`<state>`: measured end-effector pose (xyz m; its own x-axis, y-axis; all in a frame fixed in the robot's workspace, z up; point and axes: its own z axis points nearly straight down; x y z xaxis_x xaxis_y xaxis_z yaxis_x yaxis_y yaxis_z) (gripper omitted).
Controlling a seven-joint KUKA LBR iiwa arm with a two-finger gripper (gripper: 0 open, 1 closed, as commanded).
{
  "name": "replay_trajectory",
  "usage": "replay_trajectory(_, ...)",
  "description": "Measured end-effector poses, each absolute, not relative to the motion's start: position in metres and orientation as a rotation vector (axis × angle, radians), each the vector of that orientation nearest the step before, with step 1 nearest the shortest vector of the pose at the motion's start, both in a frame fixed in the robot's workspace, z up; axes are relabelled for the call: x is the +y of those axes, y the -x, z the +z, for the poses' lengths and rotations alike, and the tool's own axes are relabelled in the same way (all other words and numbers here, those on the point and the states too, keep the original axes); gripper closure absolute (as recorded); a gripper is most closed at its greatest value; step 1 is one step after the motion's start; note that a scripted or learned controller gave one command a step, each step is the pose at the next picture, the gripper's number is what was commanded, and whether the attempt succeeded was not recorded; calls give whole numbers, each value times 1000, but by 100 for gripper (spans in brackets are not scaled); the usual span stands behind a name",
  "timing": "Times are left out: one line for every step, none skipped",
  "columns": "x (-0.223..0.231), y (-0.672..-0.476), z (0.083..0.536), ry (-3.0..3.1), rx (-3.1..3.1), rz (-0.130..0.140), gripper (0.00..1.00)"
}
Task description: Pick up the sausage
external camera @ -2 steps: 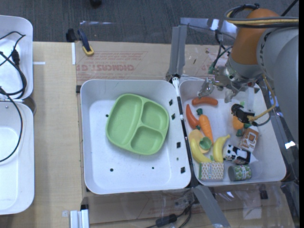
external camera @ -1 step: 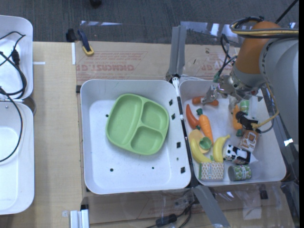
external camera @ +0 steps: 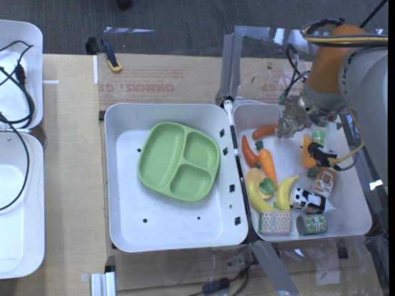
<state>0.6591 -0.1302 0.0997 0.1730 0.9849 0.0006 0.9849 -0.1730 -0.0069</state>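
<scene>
I see the gripper (external camera: 287,128) poised just beside the sausage (external camera: 265,131) in the right bin (external camera: 355,217); whether its jaws are spread I cannot tell. The approach looks under way, and next I'd judge it must drop squarely over the sausage

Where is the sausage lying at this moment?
In the camera view, the sausage lies in the right bin, near its upper left corner, just left of the claw and above the carrot.

fingers (external camera: 287,128) just beside sausage (external camera: 264,131)
</scene>
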Motion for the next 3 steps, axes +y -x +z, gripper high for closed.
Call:
replay_trajectory(-159,-659,106,2670,-1654,5,100)
replay_trajectory(-158,-659,106,2668,-1655,4,0)
replay_trajectory(-95,-664,99,2599,-1782,-18,0)
